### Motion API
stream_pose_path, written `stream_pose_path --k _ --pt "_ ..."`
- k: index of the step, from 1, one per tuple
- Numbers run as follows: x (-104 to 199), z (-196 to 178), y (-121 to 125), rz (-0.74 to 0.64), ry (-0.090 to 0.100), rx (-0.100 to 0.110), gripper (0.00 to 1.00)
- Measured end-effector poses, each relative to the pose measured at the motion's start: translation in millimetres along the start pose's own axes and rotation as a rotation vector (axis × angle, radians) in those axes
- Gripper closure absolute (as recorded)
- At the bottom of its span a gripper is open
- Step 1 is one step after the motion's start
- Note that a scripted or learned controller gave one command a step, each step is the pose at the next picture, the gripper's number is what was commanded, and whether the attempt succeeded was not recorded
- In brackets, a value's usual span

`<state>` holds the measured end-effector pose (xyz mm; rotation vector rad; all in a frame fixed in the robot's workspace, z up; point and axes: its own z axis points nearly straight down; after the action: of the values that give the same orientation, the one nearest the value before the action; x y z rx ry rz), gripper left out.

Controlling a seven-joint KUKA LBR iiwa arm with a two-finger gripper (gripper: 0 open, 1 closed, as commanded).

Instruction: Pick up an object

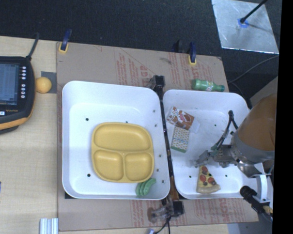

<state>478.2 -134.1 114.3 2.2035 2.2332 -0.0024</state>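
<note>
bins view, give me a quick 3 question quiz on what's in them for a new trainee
1. True or false: the yellow divided tray lies in the left bin.
2. Which thing lies nearest the gripper in the right bin? A) the pizza slice toy B) the green bottle C) the green toy
3. Fill in: the green bottle lies ____ the bins, on the cardboard.

Key
1. True.
2. A. The pizza slice toy lies just below the gripper; the green toy sits in the left bin by the tray.
3. Outside, beyond the right bin's far rim.
</note>
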Motion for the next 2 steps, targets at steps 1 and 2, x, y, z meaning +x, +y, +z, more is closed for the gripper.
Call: stream_pose_path --k 1,2 --pt "32.5 22.9 -2.0 0.006 0.005 0.006 0.00" --pt "28.4 22.8 -1.9 0.007 0.004 0.004 0.00"
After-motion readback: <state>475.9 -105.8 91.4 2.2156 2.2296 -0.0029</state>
